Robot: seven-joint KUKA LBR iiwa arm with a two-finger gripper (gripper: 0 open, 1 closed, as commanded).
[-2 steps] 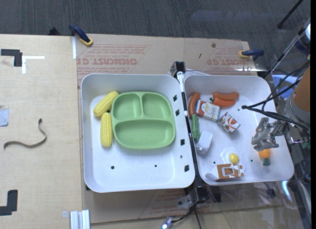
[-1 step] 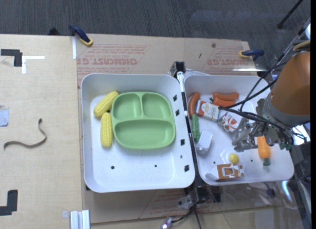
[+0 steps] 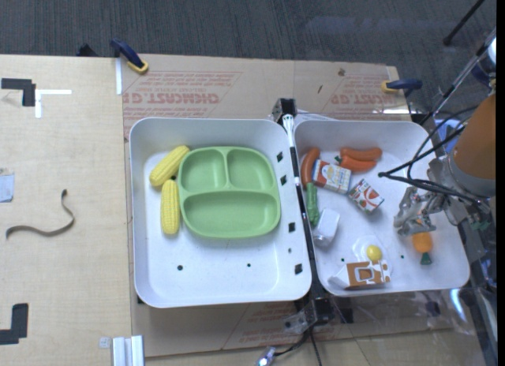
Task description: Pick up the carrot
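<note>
The carrot (image 3: 423, 243) is a small orange piece with a green tip, lying near the right wall of the right bin (image 3: 442, 279). My gripper (image 3: 412, 216) hangs just above and to the left of it, at the end of the grey arm with the orange band (image 3: 477, 147) that comes in from the right. The metal parts of the gripper partly overlap the carrot's upper edge. Nothing can be made out in the gripper's grasp.
The right bin also holds two red-orange sausages (image 3: 360, 156), two small cartons (image 3: 334, 176), a green vegetable (image 3: 312, 203), a white block (image 3: 326, 225), a yellow ball (image 3: 374, 253) and an orange box (image 3: 367, 274). The left bin (image 3: 221, 278) holds a green divided plate (image 3: 230, 192) and two corn cobs (image 3: 169, 206).
</note>
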